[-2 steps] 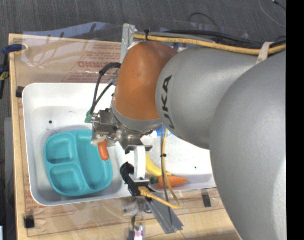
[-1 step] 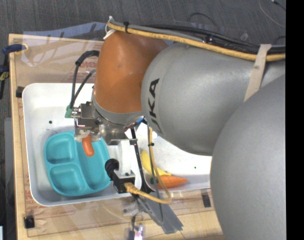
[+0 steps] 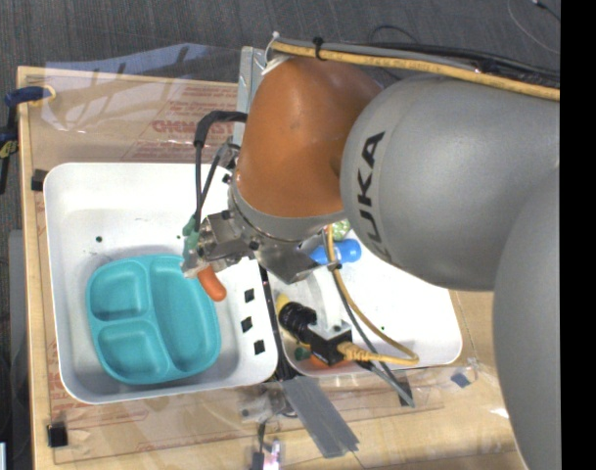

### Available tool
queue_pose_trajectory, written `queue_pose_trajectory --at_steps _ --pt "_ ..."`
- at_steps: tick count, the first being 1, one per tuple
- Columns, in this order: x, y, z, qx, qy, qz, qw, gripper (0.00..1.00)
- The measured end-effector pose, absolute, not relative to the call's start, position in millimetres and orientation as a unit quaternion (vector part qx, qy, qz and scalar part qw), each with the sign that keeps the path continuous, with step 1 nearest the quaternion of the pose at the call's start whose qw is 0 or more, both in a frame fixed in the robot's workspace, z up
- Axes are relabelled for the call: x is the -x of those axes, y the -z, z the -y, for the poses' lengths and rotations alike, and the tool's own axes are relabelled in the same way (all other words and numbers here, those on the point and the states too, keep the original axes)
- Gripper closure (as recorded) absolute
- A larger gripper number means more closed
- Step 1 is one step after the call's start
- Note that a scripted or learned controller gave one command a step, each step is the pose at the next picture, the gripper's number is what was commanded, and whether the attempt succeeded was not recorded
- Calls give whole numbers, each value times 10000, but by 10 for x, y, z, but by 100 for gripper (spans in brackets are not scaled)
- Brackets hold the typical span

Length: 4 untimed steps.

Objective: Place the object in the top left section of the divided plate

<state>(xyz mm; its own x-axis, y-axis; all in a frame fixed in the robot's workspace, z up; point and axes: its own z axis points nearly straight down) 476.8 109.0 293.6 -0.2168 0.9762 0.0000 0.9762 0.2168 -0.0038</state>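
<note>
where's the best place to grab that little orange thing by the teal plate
Grip the orange object across its narrow middle, coming from above. It looks small and elongated, lying slantwise at the divided plate's right rim, just under the arm's wrist; closing across the short width seems safest. Its upper end is hidden.

The divided plate (image 3: 153, 316) lies in the left bin (image 3: 72, 204), toward its near end. At the plate's upper right rim sits a small object (image 3: 211, 284), just below my gripper (image 3: 202, 253). To the plate's right stands the right bin (image 3: 430, 321); my arm (image 3: 444, 164) hangs over it. Both bins rest on the tabletop (image 3: 92, 91).
</note>
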Motion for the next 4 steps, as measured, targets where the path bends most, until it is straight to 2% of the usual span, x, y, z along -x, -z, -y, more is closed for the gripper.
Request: queue_pose_trajectory --at_steps 1,2,3,4 --pt "-4763 -3525 -1612 6500 2 7599 2 100" --pt "-5146 -2627 -1995 7367 -37 6762 13 100" --pt "-5075 -2705 -2104 8445 -22 5356 0 100" --pt "-4763 -2765 -1383 8332 -20 5529 9 100"
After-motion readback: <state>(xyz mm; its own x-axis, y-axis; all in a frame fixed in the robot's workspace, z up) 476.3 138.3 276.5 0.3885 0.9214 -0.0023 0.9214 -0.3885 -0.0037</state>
